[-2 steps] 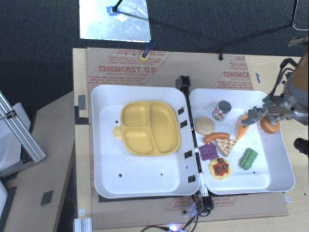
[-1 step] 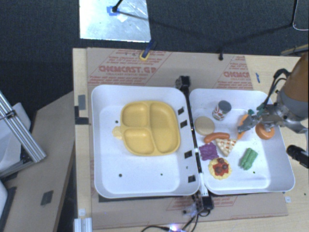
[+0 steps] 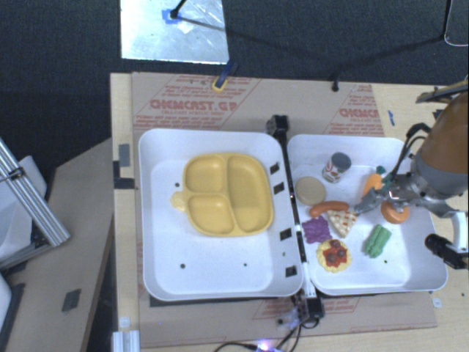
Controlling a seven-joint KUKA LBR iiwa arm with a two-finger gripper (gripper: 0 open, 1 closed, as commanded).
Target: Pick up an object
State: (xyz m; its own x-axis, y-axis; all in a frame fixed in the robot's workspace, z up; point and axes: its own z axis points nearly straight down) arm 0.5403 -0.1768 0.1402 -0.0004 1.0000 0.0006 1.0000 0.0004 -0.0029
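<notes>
The right bin (image 3: 421, 270) holds several toy foods: a small can (image 3: 336, 167), a tan round biscuit (image 3: 311, 191), a red sausage (image 3: 328, 208), a pizza slice (image 3: 342, 222), purple grapes (image 3: 316, 230), a round yellow piece with red topping (image 3: 334, 255), a green piece (image 3: 378, 240), an orange carrot (image 3: 372, 182) and an orange round piece (image 3: 396, 213). My gripper (image 3: 368, 200) reaches in from the right, low over the bin between the carrot and the pizza slice. Its tip points left toward the sausage. Nothing is seen held in it.
The left bin (image 3: 161, 270) holds a yellow divided plate (image 3: 223, 194). A black divider (image 3: 291, 211) runs between the bins. The grey arm with its orange band (image 3: 445, 149) covers the right bin's far right side. A metal sheet (image 3: 174, 20) lies beyond the bench.
</notes>
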